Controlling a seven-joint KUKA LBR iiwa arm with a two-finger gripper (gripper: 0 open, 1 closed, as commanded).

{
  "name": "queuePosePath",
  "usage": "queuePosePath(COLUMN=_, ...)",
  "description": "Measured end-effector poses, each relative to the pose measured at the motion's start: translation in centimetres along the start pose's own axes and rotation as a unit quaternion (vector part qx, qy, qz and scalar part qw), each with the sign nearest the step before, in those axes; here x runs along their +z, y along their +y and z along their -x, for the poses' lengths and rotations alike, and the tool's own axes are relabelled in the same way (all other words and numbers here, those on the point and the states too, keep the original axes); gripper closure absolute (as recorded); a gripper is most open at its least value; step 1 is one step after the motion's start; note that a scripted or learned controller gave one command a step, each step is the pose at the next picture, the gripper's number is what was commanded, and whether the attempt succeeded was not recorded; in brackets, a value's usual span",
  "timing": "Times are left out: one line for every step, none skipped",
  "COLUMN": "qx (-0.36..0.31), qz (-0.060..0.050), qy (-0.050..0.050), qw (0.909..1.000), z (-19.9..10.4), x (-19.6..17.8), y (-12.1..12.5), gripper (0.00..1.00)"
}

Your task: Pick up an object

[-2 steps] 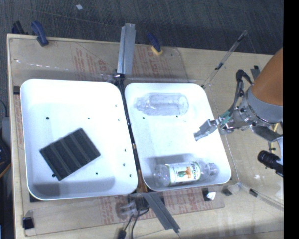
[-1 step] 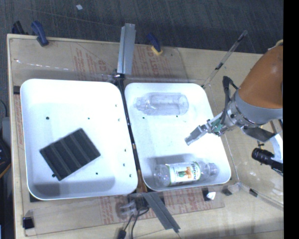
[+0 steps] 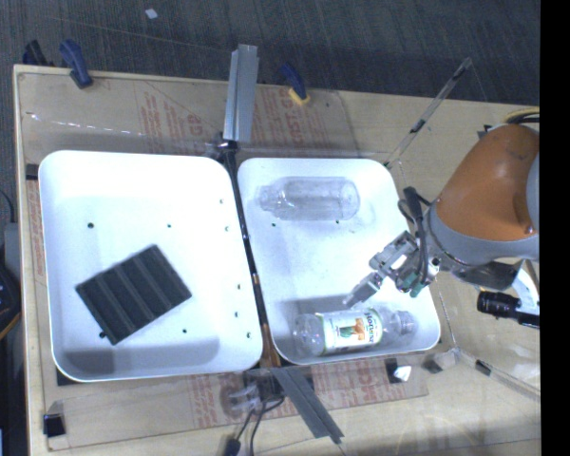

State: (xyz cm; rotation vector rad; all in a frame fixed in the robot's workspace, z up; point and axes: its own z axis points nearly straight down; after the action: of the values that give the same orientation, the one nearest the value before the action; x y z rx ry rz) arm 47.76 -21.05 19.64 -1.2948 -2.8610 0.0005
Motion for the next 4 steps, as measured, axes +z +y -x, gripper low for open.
queuePosePath(qx=-0.082, qz=0.015, qy=-0.025, qw=0.9962, z=-1.3, x=9.2, y=3.3, gripper=0.00)
queuePosePath(qx=-0.033, qz=0.001, qy=-0.002, qw=0.9995, z=3.5, x=2.6, y=3.9, gripper=0.00)
queuePosePath(qx=0.047, qz=0.000, qy=-0.001, qw=0.9989, z=5.0, x=-0.6, y=7.7, gripper=0.00)
queuePosePath(qx=0.102, qz=-0.001, qy=0.001, qw=0.9948, z=-1.1, x=9.1, y=4.6, gripper=0.00)
